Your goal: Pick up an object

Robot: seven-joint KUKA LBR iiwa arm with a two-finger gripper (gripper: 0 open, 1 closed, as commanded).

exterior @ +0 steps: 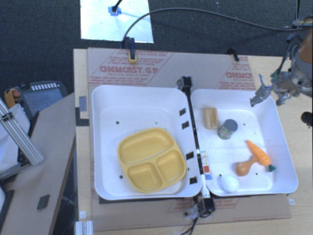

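We see the hand [270,93] at the far-right corner of the right bin [283,131], hovering about over the rim w/ nothing between its fingers; whether they sit wide or narrow we can't tell, too small and blurred from this angle. Biggest risk, as we judge it: a straight drop from here lands on the rim or bare bin floor, since no object lies under the hand, so it'd close on air. Second risk: the can [227,129] and the tan block [211,117] sit just beside each other, so going for one may nudge the other or clip both. Third: the carrot [259,154] touches or nearly touches the pear-like piece [243,167], both tapered and prob. slippery, so a pinch off-centre could squirt them out. The egg [229,183] is round, near the bin's front wall, likely to roll. Relative to the bin: can and block are in its far-left part, carrot and pear piece mid-right toward the front, egg at the front-left. All are well apart from the hand, nearer us and further left; the can is about the closest candidate. The yellow tray [151,159] in the left bin [102,131] is farthest off.
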